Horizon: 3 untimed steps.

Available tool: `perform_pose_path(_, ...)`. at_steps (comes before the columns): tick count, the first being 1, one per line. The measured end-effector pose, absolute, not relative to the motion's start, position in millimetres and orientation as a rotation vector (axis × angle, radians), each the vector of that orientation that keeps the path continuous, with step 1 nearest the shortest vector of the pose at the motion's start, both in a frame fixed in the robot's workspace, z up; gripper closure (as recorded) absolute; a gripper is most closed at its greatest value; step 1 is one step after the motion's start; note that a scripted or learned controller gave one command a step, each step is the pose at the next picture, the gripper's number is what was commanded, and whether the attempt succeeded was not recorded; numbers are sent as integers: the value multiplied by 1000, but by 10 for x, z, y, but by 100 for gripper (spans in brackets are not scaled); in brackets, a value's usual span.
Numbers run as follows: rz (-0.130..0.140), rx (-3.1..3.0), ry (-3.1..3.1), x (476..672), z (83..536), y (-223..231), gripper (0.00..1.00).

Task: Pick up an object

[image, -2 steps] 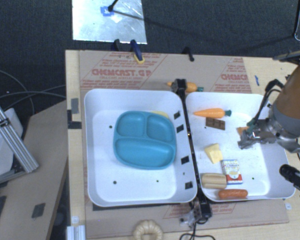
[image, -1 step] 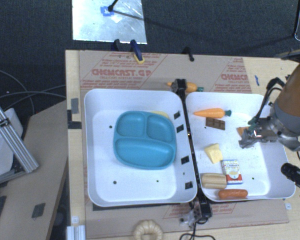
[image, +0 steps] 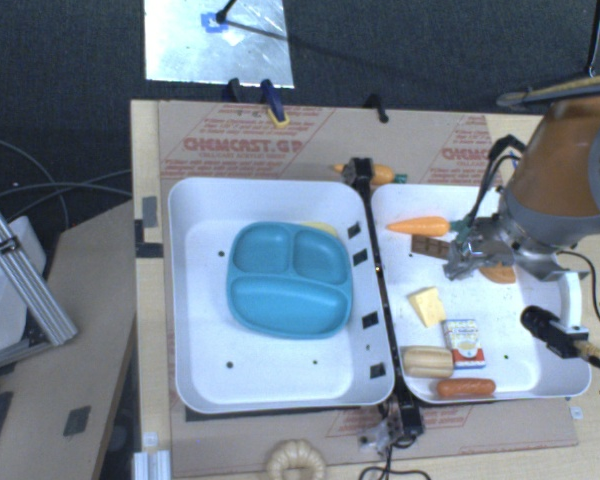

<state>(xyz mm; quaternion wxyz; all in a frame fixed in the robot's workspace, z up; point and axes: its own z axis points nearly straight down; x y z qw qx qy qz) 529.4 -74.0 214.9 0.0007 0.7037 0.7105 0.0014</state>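
Observation:
The right bin (image: 520, 363) holds an orange carrot (image: 417, 226), a dark brown bar (image: 429, 248), a yellow cheese wedge (image: 428, 306), a small red and white carton (image: 464, 340), a tan bun (image: 427, 361) and a reddish sausage (image: 466, 388). My gripper (image: 464, 260) hangs low over the bin's back half. It is just right of the brown bar and below the carrot's tip. A brownish-orange piece (image: 500, 274) lies partly hidden under the wrist.
In the left bin (image: 195, 298) sits a blue divided plate (image: 288, 278). Black clips line the wall between the two bins (image: 372, 288). An orange item (image: 381, 175) lies behind the bins, and a beige ring (image: 295, 460) lies on the bench in front.

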Motion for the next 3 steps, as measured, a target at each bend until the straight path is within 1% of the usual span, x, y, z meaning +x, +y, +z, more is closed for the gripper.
perform_pose_path(1, 6, 2209, 2232, 5638, 2170, -222, 100)
perform_pose_path(2, 8, 2210, 2228, 5968, 2353, 9, 100)
perform_pose_path(3, 0, 2215, 2227, 5886, 2153, 40, 100)
